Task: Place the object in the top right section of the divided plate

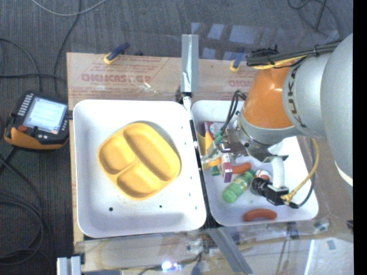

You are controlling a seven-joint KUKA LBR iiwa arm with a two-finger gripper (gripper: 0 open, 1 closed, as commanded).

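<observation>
A yellow divided plate (139, 159) with three sections lies in the left bin (92, 211); nothing lies in its sections. My gripper (225, 149) hangs low over the upper left part of the right bin (304, 208), under the orange wrist band. Directly below it is a cluster of small items: a yellow and orange piece (211, 162), a small purple and white box (227, 169) and a red-orange stick (242, 167). The wrist hides much of this cluster, and I cannot see anything held.
A green bottle (235, 188) lies in the right bin's middle, and a red sausage (259, 215) lies near its front edge. A printed packet (213, 130) sits at the bin's back left. A teach pendant (37, 121) rests left of the bench.
</observation>
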